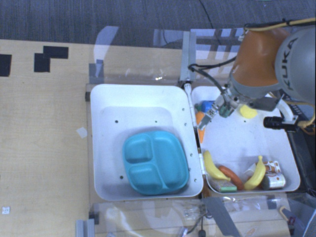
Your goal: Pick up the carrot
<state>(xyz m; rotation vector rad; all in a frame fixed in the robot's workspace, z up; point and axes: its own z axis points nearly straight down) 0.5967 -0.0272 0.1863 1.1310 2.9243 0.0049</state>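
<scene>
Bananas point(215, 166): lay along right bin's point(276, 147) front edge.
Carrot point(199, 120): left edge.
Gripper point(203, 123): at carrot; fingers' state unclear.

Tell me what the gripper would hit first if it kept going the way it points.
Probably the carrot. The gripper points down and left toward that orange piece by the right bin's left wall; depth is hard to judge, so it may already be touching.

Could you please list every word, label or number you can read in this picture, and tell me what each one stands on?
"KUKA": on the grey arm, running down its side at the right; the last letters are cut off.
The small can in the right bin has a label, too small to read.
</scene>
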